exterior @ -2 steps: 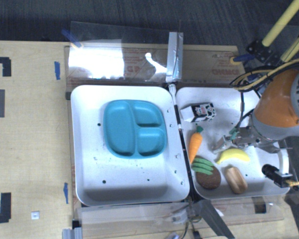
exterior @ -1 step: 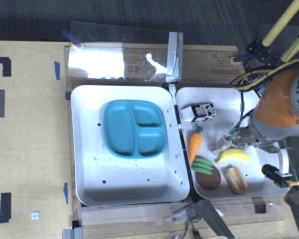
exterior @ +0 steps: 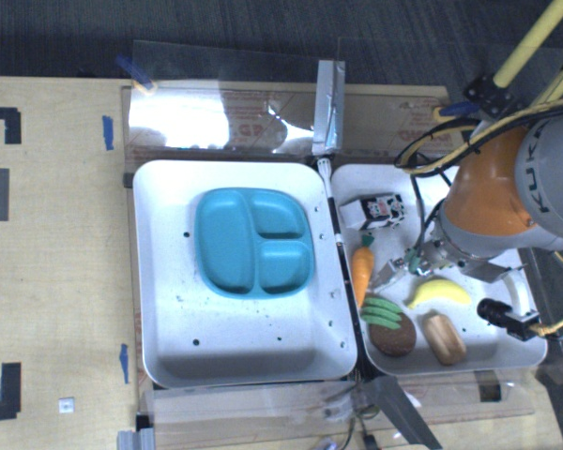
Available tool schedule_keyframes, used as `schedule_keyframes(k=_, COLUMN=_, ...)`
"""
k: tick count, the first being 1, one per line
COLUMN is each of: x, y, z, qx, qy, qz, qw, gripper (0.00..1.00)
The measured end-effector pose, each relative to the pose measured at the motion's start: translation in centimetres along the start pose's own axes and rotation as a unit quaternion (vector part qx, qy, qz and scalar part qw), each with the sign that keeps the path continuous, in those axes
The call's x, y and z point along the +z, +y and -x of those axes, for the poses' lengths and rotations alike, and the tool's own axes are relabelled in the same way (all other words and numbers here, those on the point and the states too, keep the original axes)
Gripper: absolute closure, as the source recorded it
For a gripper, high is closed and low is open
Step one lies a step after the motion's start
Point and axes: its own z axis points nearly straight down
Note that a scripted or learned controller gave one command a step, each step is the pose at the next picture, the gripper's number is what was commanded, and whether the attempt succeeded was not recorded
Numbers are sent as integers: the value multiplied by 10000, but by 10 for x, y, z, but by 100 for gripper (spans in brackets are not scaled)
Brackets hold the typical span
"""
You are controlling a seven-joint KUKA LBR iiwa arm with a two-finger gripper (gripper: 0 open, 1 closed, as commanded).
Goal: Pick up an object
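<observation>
Nearest the camera, along the lower edge of the right-hand shallow white bin [exterior: 530, 350], we see a brown rounded toy like a kiwi or coconut [exterior: 395, 336] with a green ridged piece [exterior: 383, 311] lying against its upper side, and just beside it a tan bread-roll-shaped toy [exterior: 444, 337]. Above these lie a yellow banana-shaped toy [exterior: 440, 294] and an orange carrot-shaped toy [exterior: 361, 275], the latter close along the bin's left wall, and a small white box with dark printing [exterior: 383, 210] rests near the far wall. The left-hand white bin [exterior: 159, 279] holds a blue sectioned plastic tray [exterior: 255, 241]. The grey arm with its orange band [exterior: 493, 190] reaches down into the right bin, and the two-finger gripper [exterior: 415, 262] hangs between carrot and banana, just above the banana's upper edge; how wide it stands we cannot tell, and we see no object inside it. We judge the pick not yet secured. The main risk lies in crowding: the candidate objects sit near or touching one another, so a descent may land on the gap, strike two toys at once, or push the banana aside. The rounded, smooth shapes may also roll or squirt out as the tool closes, and the carrot's place near the wall leaves little room on that side.
</observation>
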Motion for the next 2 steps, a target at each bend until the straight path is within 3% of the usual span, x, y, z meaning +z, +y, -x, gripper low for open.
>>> schedule_keyframes(k=1, x=2, y=42, z=87, qx=89, qy=-6, qz=-18, qw=10000, gripper=0)
schedule_keyframes(k=2, x=-5, y=35, z=84, qx=-271, qy=12, qz=-23, qw=9996, gripper=0)
